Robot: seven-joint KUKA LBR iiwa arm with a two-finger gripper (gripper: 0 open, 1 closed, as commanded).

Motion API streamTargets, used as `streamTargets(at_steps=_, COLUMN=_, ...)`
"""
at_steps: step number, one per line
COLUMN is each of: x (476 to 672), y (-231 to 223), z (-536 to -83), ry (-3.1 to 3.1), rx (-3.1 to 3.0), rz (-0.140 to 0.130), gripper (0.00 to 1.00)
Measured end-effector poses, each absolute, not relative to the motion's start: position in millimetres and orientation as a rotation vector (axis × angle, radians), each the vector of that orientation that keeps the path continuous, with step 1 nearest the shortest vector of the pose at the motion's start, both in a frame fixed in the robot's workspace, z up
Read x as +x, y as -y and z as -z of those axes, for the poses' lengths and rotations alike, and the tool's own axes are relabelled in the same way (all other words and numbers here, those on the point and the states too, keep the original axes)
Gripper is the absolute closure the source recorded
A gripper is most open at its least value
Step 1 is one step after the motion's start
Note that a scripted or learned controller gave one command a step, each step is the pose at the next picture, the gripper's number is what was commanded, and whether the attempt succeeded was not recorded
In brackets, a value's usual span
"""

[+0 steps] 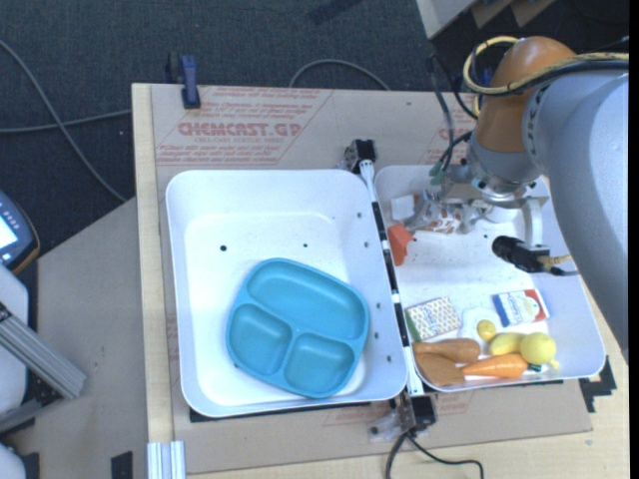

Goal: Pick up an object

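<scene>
Two shallow white bins sat side by side on the bench: the left bin point(200, 208) and the right bin point(579, 357). The left bin held one thing, a blue divided plate point(297, 325) with three compartments, lying toward the bin's 5 o'clock corner.

The right bin held a cluster at its 6 o'clock end: one patterned packet point(432, 318), one blue-and-white carton point(519, 308), one bread roll point(446, 351), one carrot point(493, 368), and three small yellow fruits, counting a lemon point(539, 347). One red-orange piece point(399, 243) lay against the bin's 9 o'clock wall, apart from the cluster.

The carrot was orange and slim, lying flat with its long axis running roughly from 9 to 3 o'clock; which end was the tip could not be told. The roll, tan and oblong, lay just above it along nearly the same line.

The one gripper point(446, 215) hung over the right bin's 12 o'clock end, just to the 3 o'clock side of the red-orange piece. Whether its fingers were open or closed could not be told, and nothing was seen between them.
</scene>
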State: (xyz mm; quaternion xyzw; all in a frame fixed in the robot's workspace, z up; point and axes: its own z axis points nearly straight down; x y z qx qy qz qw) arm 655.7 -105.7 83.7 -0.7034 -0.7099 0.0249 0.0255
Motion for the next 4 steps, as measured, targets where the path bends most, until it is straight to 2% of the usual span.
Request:
streamTargets(at_steps=1, x=669.2, y=82, z=-193, ry=2.232, rx=-2.226, rz=0.013, gripper=0.00)
streamTargets(at_steps=2, x=593.0, y=75, z=-185, ry=2.215, rx=-2.220, rz=-0.005, gripper=0.00)
streamTargets(at_steps=3, x=513.5, y=94, z=-103, ry=2.207, rx=-2.219, rz=-0.015, gripper=0.00)
streamTargets(at_steps=4, x=571.8, y=97, z=-83, ry=2.226, rx=-2.222, rz=0.002, gripper=0.00)
